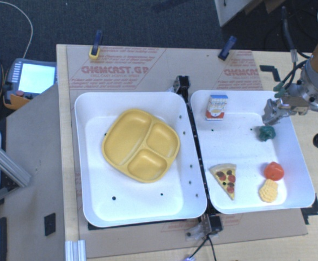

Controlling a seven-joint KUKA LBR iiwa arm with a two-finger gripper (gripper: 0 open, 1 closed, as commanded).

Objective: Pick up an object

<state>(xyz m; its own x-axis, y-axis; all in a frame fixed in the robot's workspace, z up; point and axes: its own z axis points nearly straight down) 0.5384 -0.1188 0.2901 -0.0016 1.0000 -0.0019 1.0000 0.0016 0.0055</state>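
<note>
The right bin [240,140] holds a small milk carton [216,107] at its back, a dark green toy [266,133] near its right wall, a pizza slice [225,177], a red tomato [274,171] and a yellow pineapple piece [268,191] at the front. My gripper [271,115] hangs at the bin's back right, just above the green toy and slightly behind it. Nothing shows between the fingers.
A yellow divided plate [141,144] lies in the left bin [93,200]. Black clamps [182,84] sit where the bins meet. Blue clips [96,43] hold the cardboard sheet at the back. A tablet [34,76] rests off the bench at left.
</note>
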